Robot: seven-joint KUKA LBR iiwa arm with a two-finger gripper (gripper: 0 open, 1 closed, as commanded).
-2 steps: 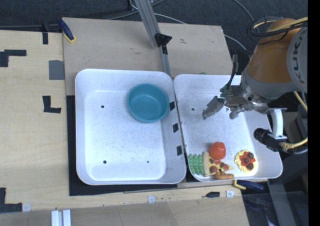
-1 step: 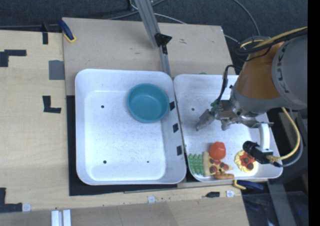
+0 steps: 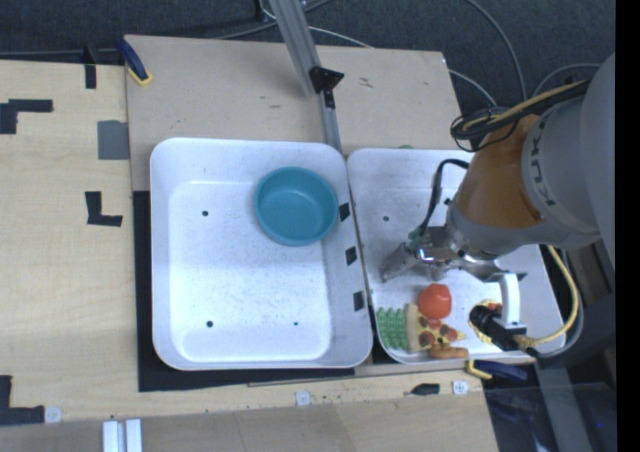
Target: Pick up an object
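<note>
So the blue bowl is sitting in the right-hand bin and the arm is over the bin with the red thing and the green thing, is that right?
Not quite. The camera view shows the blue bowl in the left bin, not the right one. The rest holds: the arm is over the right bin, where the red object and the green object lie.

On my screen two bins sit side by side on the worktop [image 3: 230,70], edges touching. The left bin [image 3: 180,330] holds a bowl [image 3: 296,205] in its far right corner. The arm [image 3: 520,190] reaches in from the right over the right bin [image 3: 385,185], its gripper [image 3: 400,258] above the bin's middle. A ball [image 3: 434,300] lies near the front edge, just right of a ridged piece [image 3: 392,326], with a small toy [image 3: 440,340] in front of the ball.
</note>
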